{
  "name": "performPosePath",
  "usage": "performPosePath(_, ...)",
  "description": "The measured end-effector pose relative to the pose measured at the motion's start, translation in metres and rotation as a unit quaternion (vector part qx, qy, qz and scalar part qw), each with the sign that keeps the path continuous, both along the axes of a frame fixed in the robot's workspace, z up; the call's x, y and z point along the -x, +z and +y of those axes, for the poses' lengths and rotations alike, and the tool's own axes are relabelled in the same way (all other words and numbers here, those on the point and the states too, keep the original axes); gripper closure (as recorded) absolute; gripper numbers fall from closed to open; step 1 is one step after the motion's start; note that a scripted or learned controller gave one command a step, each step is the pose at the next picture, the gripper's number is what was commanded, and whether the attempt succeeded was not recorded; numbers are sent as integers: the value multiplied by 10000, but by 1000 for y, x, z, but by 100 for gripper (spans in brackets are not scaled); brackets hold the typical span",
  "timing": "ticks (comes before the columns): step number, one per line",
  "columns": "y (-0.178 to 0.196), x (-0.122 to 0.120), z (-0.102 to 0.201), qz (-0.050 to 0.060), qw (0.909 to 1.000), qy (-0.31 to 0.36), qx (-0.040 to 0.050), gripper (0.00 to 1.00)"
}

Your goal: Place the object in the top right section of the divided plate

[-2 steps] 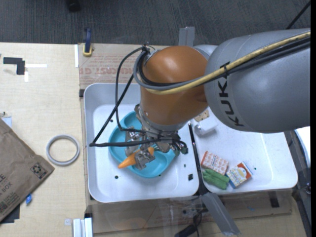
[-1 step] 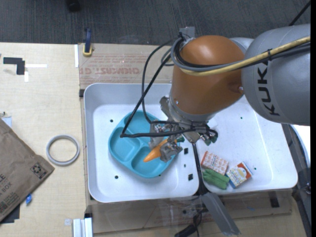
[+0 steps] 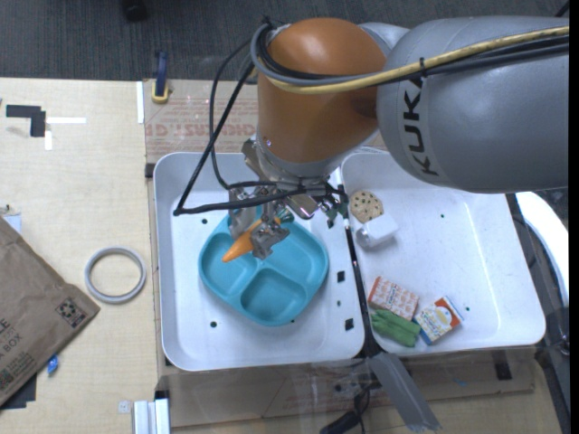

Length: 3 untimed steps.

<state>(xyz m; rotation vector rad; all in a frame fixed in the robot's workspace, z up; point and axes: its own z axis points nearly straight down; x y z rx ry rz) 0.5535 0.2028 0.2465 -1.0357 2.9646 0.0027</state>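
A blue divided plate [image 3: 271, 283] lies in the left bin [image 3: 181, 324], tilted as a diamond. My gripper [image 3: 262, 236] hangs under the orange wrist band, over the plate's upper left part. An orange carrot-shaped object [image 3: 236, 247] sticks out to the left from between the fingers, its tip low over the plate's upper left section. The gripper is shut on it. The arm hides the plate's top corner.
The right bin [image 3: 488, 242] holds a cookie [image 3: 366, 205], a white block [image 3: 378, 233], a printed snack box [image 3: 393, 297], a green item [image 3: 396, 327] and a small carton [image 3: 439, 319]. A tape ring [image 3: 115, 273] and a brown box [image 3: 32, 319] lie on the bench to the left.
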Motion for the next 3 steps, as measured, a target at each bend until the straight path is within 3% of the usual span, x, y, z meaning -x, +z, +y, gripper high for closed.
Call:
performPosePath(1,59,33,-76,-3,9989,465,2,100)
performPosePath(2,-11,36,3,9,9844,1757,1,100)
performPosePath(3,100,67,-87,-10,9840,1782,-1,100)
